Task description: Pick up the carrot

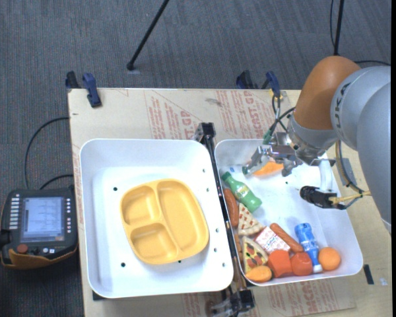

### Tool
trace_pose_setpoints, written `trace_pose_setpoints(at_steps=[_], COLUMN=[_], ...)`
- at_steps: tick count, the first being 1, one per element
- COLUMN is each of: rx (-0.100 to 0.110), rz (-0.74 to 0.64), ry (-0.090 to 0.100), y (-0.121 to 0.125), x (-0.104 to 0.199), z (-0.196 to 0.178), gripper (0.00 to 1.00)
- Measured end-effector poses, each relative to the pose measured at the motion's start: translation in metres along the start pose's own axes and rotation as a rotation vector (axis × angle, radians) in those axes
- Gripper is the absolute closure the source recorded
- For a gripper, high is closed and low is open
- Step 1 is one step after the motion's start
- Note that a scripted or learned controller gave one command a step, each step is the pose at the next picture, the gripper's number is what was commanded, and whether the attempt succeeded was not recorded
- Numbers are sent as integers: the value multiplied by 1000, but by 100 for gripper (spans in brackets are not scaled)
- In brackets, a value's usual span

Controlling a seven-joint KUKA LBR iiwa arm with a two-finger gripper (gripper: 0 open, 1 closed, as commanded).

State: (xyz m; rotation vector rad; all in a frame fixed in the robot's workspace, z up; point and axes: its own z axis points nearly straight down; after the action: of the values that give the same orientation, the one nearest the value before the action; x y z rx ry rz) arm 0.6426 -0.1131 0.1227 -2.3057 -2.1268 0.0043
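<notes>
Near right bin corner: toy food piled together, with an orange ball [329, 259] and a blue bottle [306, 235].
Left bin [99, 256]: a yellow divided plate [164, 220] lies in its middle.
Right bin [346, 233]: a green bottle [241, 190] lies near its left wall.
Carrot [270, 169]: raised over the far part of the right bin, between the fingers.
Gripper [272, 162]: jaws clamped on the carrot.
Tabletop [158, 111]: bare board beyond the bins.
</notes>
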Motion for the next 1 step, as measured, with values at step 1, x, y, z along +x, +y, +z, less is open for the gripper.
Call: trace_pose_setpoints(at_steps=[1], rx=[-2], rz=[215], ry=[0], y=[-6], x=[-54], z=[35], gripper=[0])
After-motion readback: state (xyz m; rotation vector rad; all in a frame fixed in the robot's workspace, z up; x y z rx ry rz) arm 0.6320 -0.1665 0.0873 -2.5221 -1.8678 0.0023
